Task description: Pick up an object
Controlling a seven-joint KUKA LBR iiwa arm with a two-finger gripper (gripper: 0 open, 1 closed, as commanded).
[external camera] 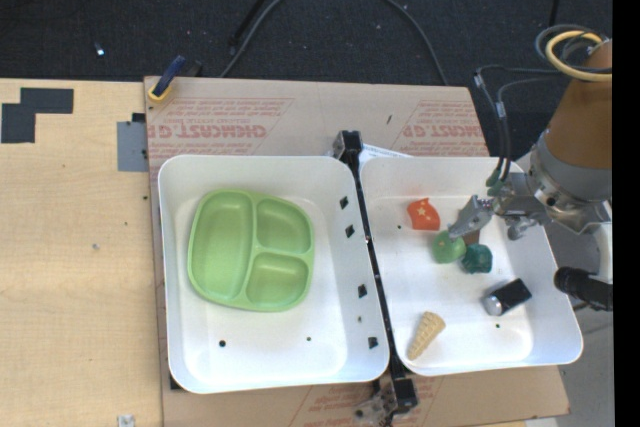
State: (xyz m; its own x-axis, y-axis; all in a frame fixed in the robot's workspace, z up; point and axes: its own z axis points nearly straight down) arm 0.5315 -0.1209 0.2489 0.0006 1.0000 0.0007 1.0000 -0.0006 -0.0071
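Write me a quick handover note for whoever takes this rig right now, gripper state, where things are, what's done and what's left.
Gripper: low in the right bin, tip at the light green object; whether it grips anything cannot be told.
Right bin things: orange-red piece at upper left, light green object and dark teal object side by side in the middle, black block lower right, cream cone near the front.
Left bin: green divided plate.
Done: arm is down among the objects.
Left: nothing visibly lifted; confirm a grasp and raise.
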